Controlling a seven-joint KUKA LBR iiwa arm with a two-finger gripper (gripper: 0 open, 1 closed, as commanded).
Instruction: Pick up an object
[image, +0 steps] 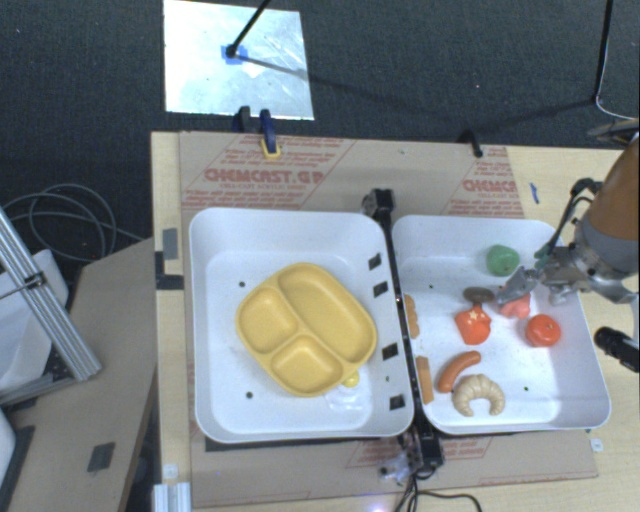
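The right bin (596, 392) holds several toy foods: a green round piece (502, 259), a red pepper-like piece (473, 324), a red tomato (542, 330), an orange sausage (459, 368), a tan croissant (479, 394) and a small brown piece (478, 295). My gripper (520, 290) hangs low over the bin's upper right part, between the green piece and the tomato. Directly under its tip lies a small pink-red piece (517, 307), partly hidden by the gripper. Whether the gripper touches it cannot be made out.
A yellow divided plate (305, 328) lies in the left bin (215, 300). Two thin orange sticks (410, 315) lie along the right bin's left wall. The arm enters over the right bin's right rim. Cables and a metal frame stand left of the bench.
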